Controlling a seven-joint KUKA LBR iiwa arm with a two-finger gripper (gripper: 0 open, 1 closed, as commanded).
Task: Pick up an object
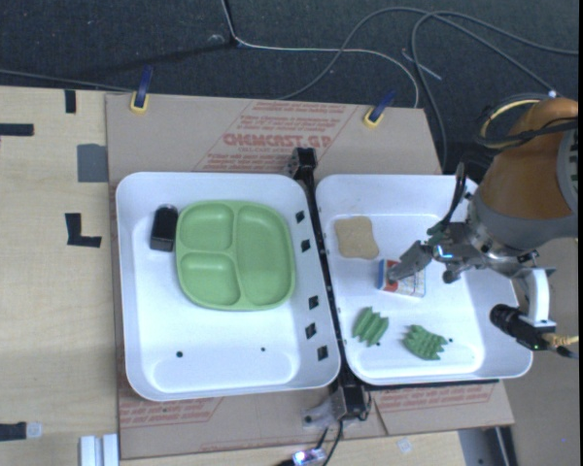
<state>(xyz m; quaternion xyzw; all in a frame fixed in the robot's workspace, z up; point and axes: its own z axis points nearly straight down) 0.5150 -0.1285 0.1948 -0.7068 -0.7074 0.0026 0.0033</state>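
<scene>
Bin layout relative to gripper
Gripper (406, 272) over right bin (466, 202), touching packet (400, 278); sponge (356, 238) just left; tray (236, 254) well left.

1. A shallow white left bin (136, 289) holds a light green, three-compartment plastic plate (235, 254).
2. A small black block (163, 228), possibly a sponge, lies just beside the plate's left edge.
3. Brown cardboard sheet (272, 134) lies under both bins.
</scene>
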